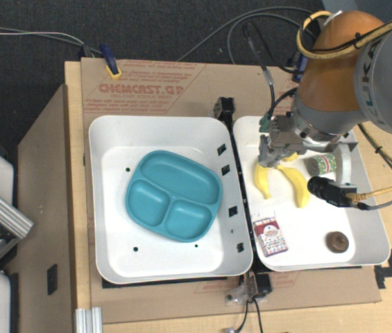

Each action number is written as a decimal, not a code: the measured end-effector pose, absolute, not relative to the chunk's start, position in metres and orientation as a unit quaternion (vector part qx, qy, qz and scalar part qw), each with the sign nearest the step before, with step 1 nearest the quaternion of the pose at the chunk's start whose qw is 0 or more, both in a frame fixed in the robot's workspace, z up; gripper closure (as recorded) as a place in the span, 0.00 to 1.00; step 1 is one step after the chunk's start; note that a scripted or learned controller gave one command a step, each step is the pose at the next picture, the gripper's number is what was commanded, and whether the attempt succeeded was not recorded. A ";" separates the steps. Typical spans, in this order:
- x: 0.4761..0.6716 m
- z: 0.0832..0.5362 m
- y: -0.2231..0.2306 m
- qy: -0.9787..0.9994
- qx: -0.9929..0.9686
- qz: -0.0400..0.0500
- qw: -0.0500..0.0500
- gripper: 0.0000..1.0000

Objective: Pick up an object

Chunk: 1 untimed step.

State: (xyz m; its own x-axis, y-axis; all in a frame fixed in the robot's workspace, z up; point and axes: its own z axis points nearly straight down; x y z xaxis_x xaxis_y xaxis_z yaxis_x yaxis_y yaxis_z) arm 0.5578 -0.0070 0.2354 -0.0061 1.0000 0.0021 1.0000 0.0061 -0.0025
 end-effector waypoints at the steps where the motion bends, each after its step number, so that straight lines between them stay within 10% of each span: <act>1: 0.569 0.243 0.043 -0.710 -0.704 -0.002 0.000 1.00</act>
